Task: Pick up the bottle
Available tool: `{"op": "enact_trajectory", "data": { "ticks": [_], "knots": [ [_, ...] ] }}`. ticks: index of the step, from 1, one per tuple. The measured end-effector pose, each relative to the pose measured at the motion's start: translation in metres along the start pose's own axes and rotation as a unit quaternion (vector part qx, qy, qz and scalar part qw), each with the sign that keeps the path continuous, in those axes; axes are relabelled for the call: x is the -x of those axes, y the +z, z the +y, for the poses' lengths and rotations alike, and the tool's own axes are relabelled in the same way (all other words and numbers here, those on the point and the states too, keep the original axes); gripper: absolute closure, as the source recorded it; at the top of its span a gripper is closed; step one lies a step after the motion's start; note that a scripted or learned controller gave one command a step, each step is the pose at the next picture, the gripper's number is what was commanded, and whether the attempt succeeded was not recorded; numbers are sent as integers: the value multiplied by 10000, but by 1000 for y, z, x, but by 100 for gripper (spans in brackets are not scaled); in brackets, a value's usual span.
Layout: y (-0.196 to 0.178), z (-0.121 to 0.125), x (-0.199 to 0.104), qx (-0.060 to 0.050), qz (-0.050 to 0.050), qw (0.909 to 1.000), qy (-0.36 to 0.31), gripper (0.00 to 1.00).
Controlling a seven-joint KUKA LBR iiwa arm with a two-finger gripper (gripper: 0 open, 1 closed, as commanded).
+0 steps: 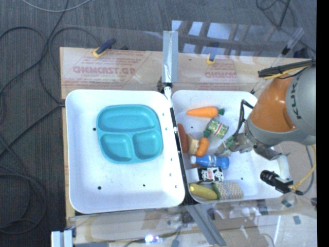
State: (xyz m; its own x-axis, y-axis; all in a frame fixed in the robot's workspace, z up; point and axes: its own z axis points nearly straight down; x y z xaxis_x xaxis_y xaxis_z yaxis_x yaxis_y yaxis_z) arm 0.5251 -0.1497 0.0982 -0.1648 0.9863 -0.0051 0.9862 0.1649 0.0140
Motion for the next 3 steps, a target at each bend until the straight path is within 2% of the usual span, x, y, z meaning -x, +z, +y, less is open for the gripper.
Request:
{"op": "enact_trajectory", "data": {
  "ticks": [1,2,3],
  "knots": [
    [9,9,15,-37,38,9998,-173,100],
    [9,10,16,-17,14,9999,-171,0],
    [8,-14,-29,1,-16,9980,-635,0]
  ]
}}
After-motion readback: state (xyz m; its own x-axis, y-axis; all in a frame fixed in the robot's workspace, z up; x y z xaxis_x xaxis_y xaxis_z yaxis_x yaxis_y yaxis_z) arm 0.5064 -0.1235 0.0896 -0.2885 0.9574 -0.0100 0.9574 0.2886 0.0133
